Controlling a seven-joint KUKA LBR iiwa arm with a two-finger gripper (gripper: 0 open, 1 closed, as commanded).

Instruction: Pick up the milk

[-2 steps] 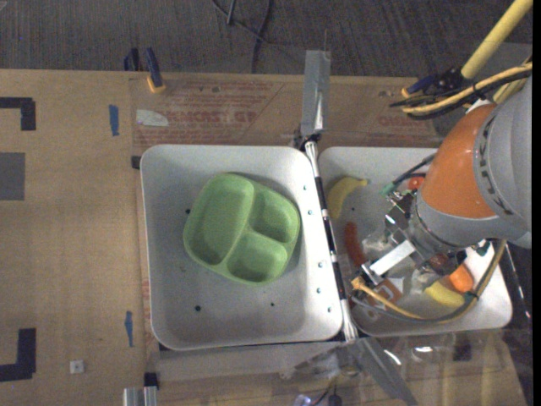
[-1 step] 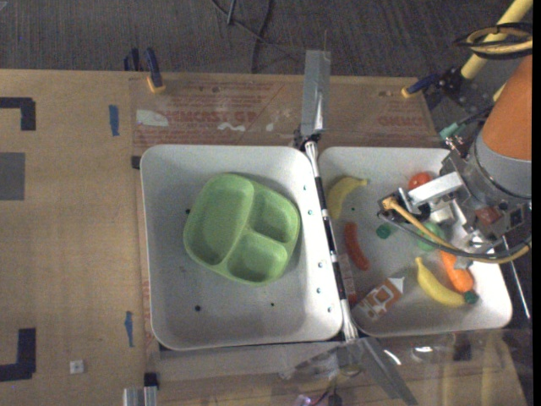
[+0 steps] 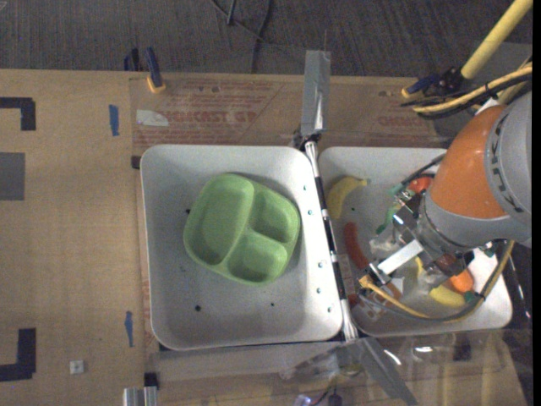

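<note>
Apparently the reach-and-grasp step is in hand: the arm [image 3: 486, 172], grey with a glossy orange band, hangs low over the right bin [image 3: 372, 161], and the gripper [image 3: 412, 260] sits down among the clutter near the bin's middle. Whether it is grasping anything I cannot tell; the wrist hardware hides that part. The milk itself I cannot pick out (likely under or beside the wrist, but that is a guess), so the task looks not yet done. Next move, as I judge it, calls for a firm pinch on the carton and a straight lift clear of its neighbours without dragging them along. Materials: both bins are shallow, smooth white plastic with rounded corners; the left bin [image 3: 165, 252] bears a matte green plate [image 3: 243, 227] with three compartments. In the right bin lie a curved yellow banana [image 3: 345, 193], toy-like and smooth, a thin red piece [image 3: 355, 250], and small yellow and orange pieces [image 3: 452, 290] near the front wall. The bench [image 3: 68, 227] is flat brown cardboard with blue tape marks.
</note>
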